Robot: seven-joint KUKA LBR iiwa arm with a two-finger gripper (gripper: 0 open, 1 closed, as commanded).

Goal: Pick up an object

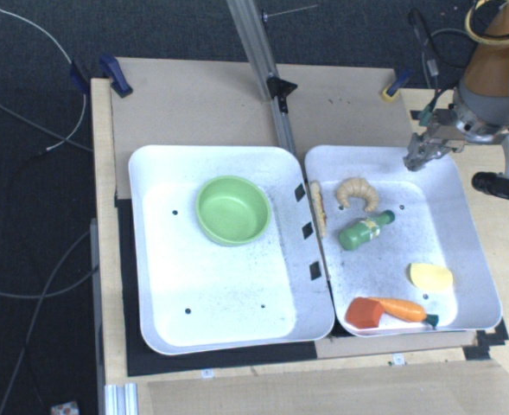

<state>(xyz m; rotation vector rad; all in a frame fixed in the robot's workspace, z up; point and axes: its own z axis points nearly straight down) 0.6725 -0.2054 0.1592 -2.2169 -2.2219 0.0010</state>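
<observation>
Lying tilted, green bottle [364, 231], yellow cap.

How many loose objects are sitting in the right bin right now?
4, plus a stick: croissant at the back, green bottle mid-bin, yellow piece toward the right, carrot in front, wooden stick along the left wall.

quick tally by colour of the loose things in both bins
green: 2, the bowl in the left bin and the bottle in the right bin
tan: 2, the croissant and the stick
yellow: 1, the yellow piece
orange: 1, the carrot
red: 1, the red piece
total: 7
</observation>
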